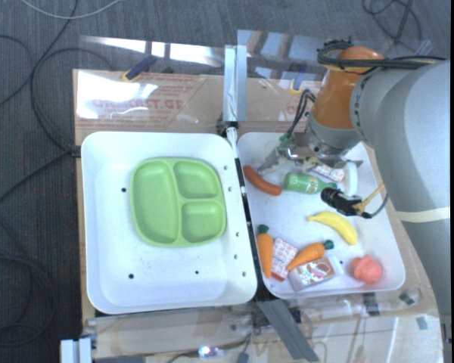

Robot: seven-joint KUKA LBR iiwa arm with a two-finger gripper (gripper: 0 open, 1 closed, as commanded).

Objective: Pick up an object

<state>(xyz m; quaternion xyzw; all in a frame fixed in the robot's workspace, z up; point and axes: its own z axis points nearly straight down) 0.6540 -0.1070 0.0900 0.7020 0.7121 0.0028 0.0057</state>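
Note:
My gripper [284, 159] hangs over the back of the right bin [386, 237], its metal fingers [271, 161] spread apart with nothing between them. Just below it lie a green bottle [301, 181] and a red sausage [262, 181], both on the bin floor. Further forward there is a yellow banana [335, 226], one carrot [265, 252] upright by the left wall and another carrot [310, 254] slanting beside it. A pink-red lump [367, 269] sits in the front right corner.
The left bin [106, 225] holds a green divided plate [178, 202]. Snack packets [315, 272] lie among the carrots, and a white item [351, 177] with a printed packet [327, 173] rests right of the bottle. The arm covers the right bin's far right side.

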